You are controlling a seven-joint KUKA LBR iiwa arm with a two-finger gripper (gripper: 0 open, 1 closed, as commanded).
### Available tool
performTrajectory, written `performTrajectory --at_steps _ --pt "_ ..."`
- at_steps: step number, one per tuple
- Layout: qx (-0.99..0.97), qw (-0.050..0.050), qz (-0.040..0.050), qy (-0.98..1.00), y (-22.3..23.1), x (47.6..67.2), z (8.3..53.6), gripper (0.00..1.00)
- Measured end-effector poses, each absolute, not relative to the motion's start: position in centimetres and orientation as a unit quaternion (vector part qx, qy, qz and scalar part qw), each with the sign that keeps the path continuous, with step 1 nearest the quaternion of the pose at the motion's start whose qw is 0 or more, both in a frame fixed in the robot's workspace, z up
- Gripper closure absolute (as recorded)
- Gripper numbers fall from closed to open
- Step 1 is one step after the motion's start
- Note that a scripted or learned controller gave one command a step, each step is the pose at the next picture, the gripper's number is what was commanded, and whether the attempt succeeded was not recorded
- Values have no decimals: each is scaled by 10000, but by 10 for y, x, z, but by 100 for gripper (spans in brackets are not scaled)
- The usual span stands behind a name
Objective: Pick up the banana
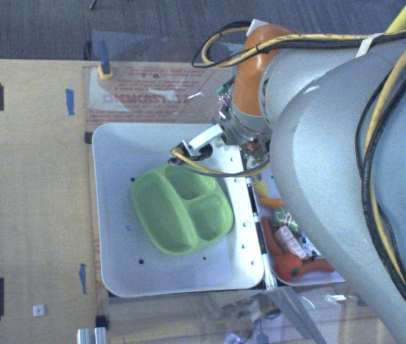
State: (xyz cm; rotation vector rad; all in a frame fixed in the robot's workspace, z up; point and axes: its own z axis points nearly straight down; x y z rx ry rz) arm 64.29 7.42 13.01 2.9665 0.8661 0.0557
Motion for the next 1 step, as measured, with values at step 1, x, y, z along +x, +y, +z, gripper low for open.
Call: performTrajectory --at_steps 1 --pt "9594 255 180 2803 74 643 130 0"
